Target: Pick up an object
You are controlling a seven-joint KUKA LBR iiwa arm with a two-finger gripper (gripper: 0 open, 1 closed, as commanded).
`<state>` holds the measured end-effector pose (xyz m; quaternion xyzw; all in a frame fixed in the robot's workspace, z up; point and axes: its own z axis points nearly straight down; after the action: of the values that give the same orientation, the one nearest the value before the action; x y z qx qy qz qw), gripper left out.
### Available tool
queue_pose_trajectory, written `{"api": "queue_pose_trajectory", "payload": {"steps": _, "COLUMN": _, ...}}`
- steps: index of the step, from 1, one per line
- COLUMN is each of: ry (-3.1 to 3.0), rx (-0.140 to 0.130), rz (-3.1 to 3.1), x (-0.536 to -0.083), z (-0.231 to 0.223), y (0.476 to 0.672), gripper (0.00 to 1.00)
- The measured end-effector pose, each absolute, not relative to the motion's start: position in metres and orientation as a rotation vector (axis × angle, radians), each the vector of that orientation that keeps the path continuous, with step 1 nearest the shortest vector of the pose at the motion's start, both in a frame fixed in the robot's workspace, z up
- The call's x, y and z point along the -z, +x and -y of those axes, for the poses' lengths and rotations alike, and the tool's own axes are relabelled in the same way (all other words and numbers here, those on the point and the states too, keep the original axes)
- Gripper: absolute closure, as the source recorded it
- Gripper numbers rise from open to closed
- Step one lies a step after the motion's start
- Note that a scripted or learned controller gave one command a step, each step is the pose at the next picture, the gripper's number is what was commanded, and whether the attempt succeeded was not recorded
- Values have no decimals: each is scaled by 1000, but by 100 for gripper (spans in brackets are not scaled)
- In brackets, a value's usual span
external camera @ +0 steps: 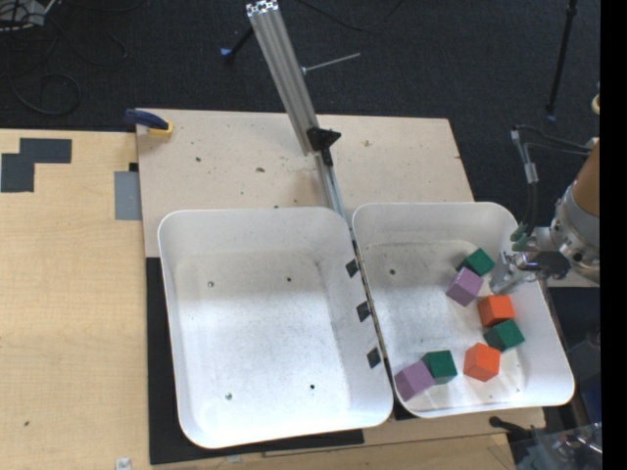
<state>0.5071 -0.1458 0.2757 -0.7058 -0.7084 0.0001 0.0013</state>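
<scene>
Two bins: a left white bin [265,321] and a right white bin [431,225] sit side by side, their inner rims touching, on a pale wooden counter [245,160] seen from above at a slant.
Room: dark carpeted floor [147,47] beyond the counter, with cables and a stand leg; a slanted aluminium rail [284,71] runs down to the seam between the bins.
Counter details: a blue-and-yellow clamp [149,121] at the far left corner.
Blocks: seven small cubes lie in the right bin, none with a clear long axis, each turned at its own angle: a green cube [479,261] touching a purple cube [465,286], an orange cube [495,310] touching another green cube [506,335], an orange cube [481,361], a green cube [441,364] touching a purple cube [413,378].
Pincer: the pincer [509,277] reaches in from the right over the right bin, just beside the upper purple and orange cubes; how far it is open, I cannot tell, and no cube shows between its tips.
</scene>
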Motion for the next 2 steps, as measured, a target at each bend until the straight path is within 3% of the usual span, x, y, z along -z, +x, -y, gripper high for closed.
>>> {"api": "queue_pose_trajectory", "payload": {"steps": 2, "ry": -2214, "rx": 0, "rz": 2225, "x": -274, "z": 37, "y": 546, "gripper": 100}}
